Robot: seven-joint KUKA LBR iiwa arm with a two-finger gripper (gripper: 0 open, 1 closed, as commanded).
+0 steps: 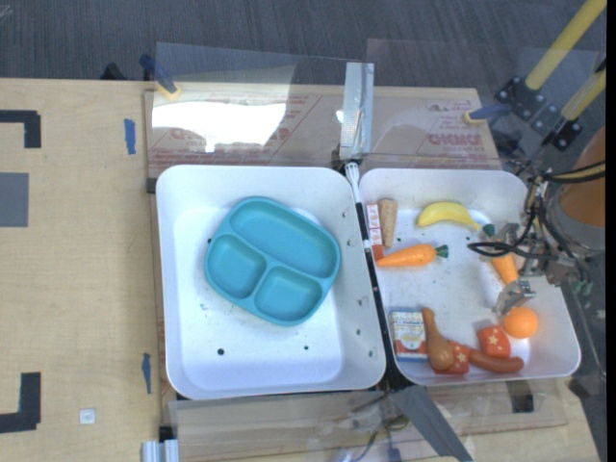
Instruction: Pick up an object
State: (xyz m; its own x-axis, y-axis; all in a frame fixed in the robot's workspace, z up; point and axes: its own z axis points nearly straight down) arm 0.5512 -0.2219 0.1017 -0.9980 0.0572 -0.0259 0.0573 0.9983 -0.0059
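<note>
The right bin (452, 186) holds several toy foods. A yellow banana (448, 215) lies at the back, with an orange carrot (412, 255) and a tan stick (387, 221) toward the divider. A small carton (408, 332), a brown drumstick (438, 345), a red pepper (493, 340) and a red sausage (496, 362) lie along the front. An orange ball (521, 322) sits at the front right, and a small orange piece (504, 268) lies just behind it. My gripper (516, 295) hangs low over the right side of this bin, just above the orange ball and beside the orange piece.
The left bin (183, 258) bears a blue divided plate (272, 260). A clear upright panel (356, 114) stands behind the bins' shared wall. Cables and the arm's body (577, 229) crowd the right bin's right rim. Wooden bench top lies to the left.
</note>
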